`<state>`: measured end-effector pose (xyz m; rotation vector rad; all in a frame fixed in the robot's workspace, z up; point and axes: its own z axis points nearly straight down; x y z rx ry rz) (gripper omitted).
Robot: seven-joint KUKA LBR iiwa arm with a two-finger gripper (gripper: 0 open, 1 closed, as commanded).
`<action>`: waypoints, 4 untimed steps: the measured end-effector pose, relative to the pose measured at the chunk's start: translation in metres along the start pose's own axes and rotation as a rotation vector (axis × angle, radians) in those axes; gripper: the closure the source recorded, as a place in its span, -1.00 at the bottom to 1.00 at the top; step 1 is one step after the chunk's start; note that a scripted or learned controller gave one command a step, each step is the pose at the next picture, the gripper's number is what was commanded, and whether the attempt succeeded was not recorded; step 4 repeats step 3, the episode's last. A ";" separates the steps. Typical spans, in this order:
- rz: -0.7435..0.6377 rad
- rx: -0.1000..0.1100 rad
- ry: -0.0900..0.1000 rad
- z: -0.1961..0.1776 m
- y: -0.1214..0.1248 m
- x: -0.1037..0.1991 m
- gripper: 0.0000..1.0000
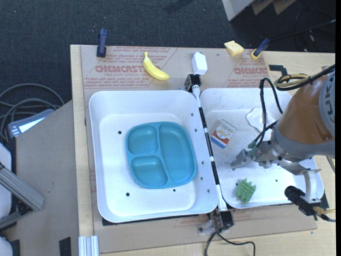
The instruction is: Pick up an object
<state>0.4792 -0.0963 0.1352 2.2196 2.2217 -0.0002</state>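
The gripper (238, 161) hangs low in the right bin (234, 97), near its middle; whether its fingers are spread or pressed together cannot be told, and nothing shows between them. A small white packet (223, 133) with red and blue marks lies just beside it toward the bin's far left, and a green toy (245, 190) lies near the bin's near edge, apart from the gripper. A white scrap (254, 118) sits by the arm (303, 124), partly hidden by black cables. The left bin (104, 143) holds a blue divided plate (160, 154) at its centre. On the surface (88, 68) beyond the bins lie a banana (153, 68), a white block (199, 63), a yellow wedge (233, 48) and two blue clips at the far edge. Red print on the surface seems to read "CHEMCAST".
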 end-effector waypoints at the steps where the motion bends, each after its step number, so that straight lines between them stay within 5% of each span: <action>1: 0.001 0.003 0.002 0.048 -0.001 0.000 -1.00; 2: 0.002 0.000 0.000 0.015 0.000 -0.010 -1.00; 4: 0.001 0.003 0.002 0.051 -0.001 -0.002 -1.00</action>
